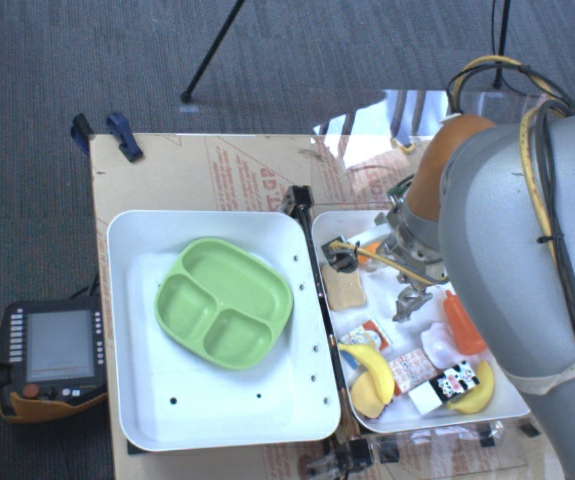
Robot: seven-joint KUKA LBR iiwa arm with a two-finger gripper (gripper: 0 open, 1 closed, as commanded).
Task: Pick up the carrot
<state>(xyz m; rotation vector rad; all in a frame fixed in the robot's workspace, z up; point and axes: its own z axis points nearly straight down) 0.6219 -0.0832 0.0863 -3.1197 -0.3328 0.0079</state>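
The carrot is a short orange piece lying in the right bin, near its right side, partly under the edge of the grey arm. My gripper hangs over the middle of that bin, just left of the carrot and a little apart from it. Nothing shows between it and the carrot.
In the right bin lie a slice of toast, two bananas, a cow-patterned carton, a pink packet and a white lump. A green divided plate sits in the left bin.
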